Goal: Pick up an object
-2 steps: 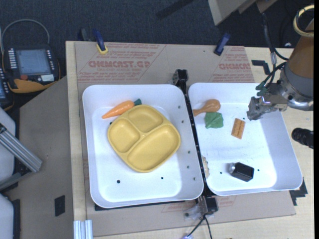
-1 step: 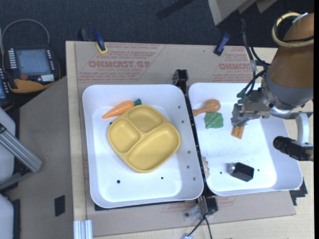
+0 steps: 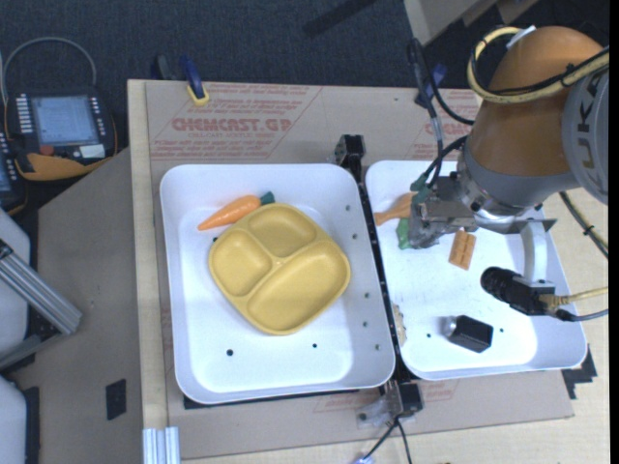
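Note:
My gripper (image 3: 422, 228) hangs over the upper left part of the right bin (image 3: 503, 361), under the grey and orange arm. An orange carrot-like piece (image 3: 391, 211) pokes out just left of it, near the bin's left wall. A small orange-brown block (image 3: 462, 249) lies just right of the gripper. A black block with a silver end (image 3: 471, 333) rests lower in the same bin. In the left bin (image 3: 184, 259) a yellow divided plate (image 3: 280, 269) lies in the middle, with an orange carrot (image 3: 230, 212) along its upper left edge.
The two bins stand side by side on a cardboard sheet (image 3: 251, 119), joined by black clips at the top (image 3: 349, 150) and bottom. A handheld screen unit (image 3: 60, 129) sits off the bench at the far left.

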### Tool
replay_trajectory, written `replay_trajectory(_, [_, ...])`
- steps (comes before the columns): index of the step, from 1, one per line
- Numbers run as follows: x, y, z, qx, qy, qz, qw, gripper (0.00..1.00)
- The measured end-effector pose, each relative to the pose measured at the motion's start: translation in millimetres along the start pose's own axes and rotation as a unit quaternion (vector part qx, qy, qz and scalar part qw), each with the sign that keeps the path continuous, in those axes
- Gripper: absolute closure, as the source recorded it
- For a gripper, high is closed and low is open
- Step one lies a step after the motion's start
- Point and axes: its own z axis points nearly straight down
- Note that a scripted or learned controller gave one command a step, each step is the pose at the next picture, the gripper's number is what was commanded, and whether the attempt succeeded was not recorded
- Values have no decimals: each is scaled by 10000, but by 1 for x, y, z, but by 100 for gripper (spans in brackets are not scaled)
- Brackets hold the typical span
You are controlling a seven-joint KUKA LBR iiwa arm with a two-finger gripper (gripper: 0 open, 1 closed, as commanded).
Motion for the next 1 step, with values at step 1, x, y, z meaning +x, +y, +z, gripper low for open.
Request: replay_trajectory(1, [58,-6,21,11,1,0,10000,100])
